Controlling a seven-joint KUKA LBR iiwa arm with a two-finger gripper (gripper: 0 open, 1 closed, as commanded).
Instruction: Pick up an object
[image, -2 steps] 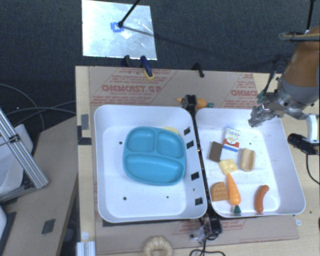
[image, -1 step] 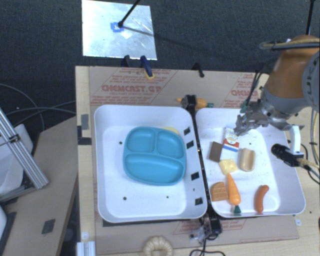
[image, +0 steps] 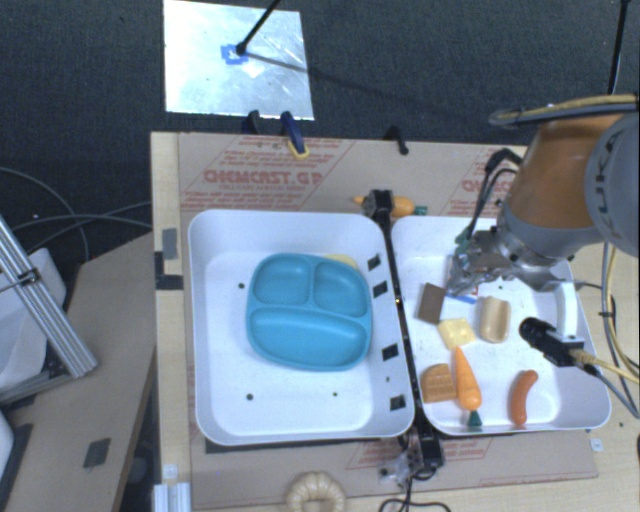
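My jaws (image: 466, 278) hang low in the right bin (image: 585, 400), just above the brown block (image: 431, 302); I cannot tell their state. The cream piece (image: 456, 332), carrot (image: 466, 380) and sausage (image: 521, 396) lie near. Crowding could make me nudge neighbours or close on nothing.

A divided plate (image: 308, 310) lies in the left bin (image: 215, 330). In the right bin (image: 590, 400), a chocolate bar (image: 431, 302) lies left of a cheese piece (image: 456, 332) and a bread roll (image: 493, 320). Nearer the front edge, a cracker (image: 437, 383), a carrot (image: 467, 380) and a sausage (image: 520, 396) lie in a row, left to right.
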